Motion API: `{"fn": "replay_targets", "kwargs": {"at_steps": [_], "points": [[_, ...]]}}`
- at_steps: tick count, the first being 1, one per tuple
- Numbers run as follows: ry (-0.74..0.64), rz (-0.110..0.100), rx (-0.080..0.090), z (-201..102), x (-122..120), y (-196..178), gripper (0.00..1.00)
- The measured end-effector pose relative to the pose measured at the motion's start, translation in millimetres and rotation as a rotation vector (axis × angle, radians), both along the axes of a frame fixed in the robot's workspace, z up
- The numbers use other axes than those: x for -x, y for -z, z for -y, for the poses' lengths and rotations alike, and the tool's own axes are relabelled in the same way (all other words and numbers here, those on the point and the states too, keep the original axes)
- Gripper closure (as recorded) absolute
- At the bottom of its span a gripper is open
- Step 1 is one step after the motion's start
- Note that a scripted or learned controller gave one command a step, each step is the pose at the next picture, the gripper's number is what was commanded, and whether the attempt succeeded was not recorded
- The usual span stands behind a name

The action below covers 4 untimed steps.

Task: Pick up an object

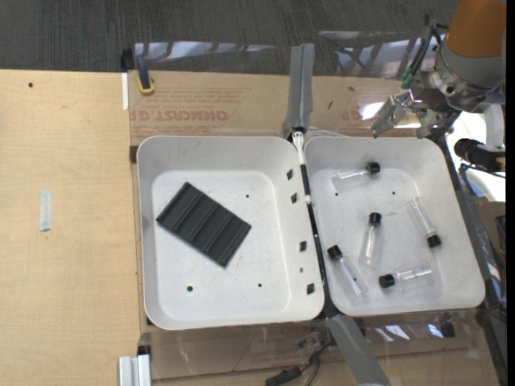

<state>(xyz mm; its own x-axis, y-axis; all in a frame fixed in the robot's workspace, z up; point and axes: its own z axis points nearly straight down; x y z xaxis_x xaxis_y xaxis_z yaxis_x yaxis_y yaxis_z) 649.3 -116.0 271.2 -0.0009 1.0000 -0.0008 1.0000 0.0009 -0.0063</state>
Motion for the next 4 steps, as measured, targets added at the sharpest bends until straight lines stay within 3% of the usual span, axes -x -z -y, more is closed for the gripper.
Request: {"fn": "replay_targets", "kwargs": {"at_steps": [1,2,3,4], "points": [[-0.056,0.001,-0.001,33.8,-9.0,129.2,0.0],[-0.036,0.001,-0.002,73.1,19.3,183.0,0.0],[-0.033,-0.001,-0.002,74.7,19.7,176.5,1.0],[-0.033,-0.002,-0.002,74.6,19.7,176.5,0.0]]}}
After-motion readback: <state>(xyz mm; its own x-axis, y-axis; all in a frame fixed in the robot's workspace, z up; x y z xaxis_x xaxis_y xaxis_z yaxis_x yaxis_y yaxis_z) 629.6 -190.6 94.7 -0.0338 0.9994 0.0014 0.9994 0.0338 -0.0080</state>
